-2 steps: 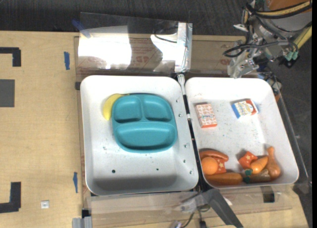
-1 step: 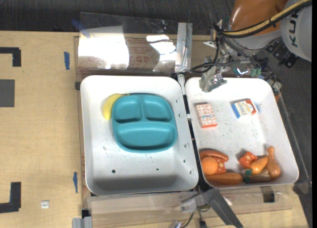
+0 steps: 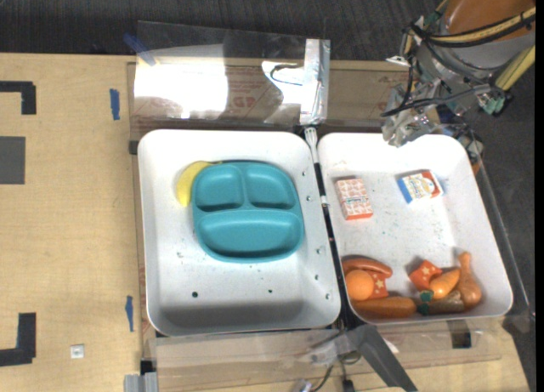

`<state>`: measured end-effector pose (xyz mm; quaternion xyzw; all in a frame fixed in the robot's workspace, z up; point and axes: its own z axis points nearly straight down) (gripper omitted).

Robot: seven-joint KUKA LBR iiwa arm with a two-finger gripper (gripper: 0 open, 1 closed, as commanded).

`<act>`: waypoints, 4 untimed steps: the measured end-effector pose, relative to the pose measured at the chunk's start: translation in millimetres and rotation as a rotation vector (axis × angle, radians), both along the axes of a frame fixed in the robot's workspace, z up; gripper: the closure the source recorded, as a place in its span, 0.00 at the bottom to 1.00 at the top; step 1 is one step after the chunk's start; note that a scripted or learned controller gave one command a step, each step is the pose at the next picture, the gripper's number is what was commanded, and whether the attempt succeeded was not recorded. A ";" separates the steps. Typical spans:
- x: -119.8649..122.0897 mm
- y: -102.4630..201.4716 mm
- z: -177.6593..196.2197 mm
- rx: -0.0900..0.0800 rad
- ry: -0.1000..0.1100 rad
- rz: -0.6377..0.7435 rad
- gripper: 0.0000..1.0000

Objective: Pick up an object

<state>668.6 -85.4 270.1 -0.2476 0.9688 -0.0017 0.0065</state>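
My gripper (image 3: 406,127) hangs over the far edge of the right bin (image 3: 489,212), near its back middle, apart from everything in it. In that bin lie a small pink-and-white carton (image 3: 354,198) and a small blue, white and red packet (image 3: 420,185), both in the far half. Along the near wall sits a cluster of toy food: a hot dog (image 3: 367,266), an orange ball (image 3: 361,286), a carrot-like piece (image 3: 389,305) and several orange and brown pieces (image 3: 446,282). Nothing shows between the fingers.
The left bin (image 3: 161,212) holds a teal divided plate (image 3: 246,210) with a yellow object (image 3: 187,179) partly under its left edge. A clear plastic sheet (image 3: 229,84) stands behind the left bin. Cables and the arm (image 3: 484,8) crowd the upper right.
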 end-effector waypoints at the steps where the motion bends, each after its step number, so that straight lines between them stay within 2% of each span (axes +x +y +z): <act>1: 0.1 44.3 17.2 0.003 0.000 -0.021 1.00; 2: -0.2 71.8 23.4 0.004 0.001 -0.114 1.00; 3: -0.9 15.0 2.7 0.000 0.008 0.125 1.00; 4: -0.2 52.7 17.2 0.000 0.002 0.207 1.00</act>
